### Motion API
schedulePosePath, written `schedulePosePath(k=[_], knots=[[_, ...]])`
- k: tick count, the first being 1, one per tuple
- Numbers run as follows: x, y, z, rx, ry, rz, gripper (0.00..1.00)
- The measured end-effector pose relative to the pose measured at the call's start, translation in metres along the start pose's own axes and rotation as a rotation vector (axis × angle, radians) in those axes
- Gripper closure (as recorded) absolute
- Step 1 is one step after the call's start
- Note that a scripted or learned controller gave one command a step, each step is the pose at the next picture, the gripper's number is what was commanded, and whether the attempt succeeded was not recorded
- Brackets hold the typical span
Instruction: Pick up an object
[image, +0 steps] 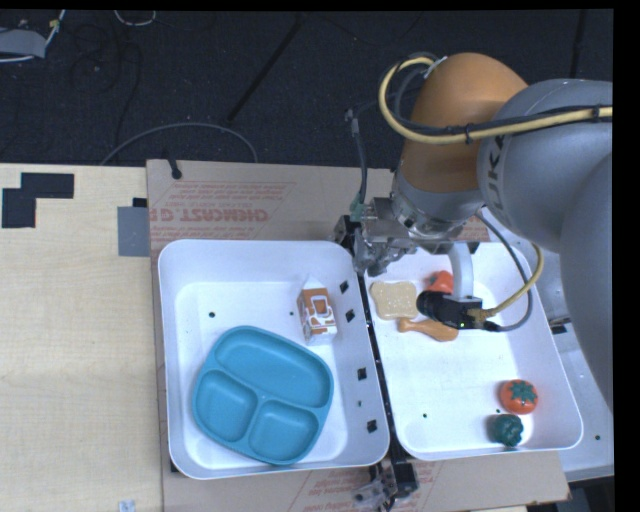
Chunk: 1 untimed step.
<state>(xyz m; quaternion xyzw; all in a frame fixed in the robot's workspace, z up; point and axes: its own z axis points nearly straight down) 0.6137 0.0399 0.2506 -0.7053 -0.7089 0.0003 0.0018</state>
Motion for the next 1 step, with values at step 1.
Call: schedulePosePath(k=[1], knots=[[0.044, -0.0126, 0.0054, 0.002, -0.001, 0.0, 1.0]])
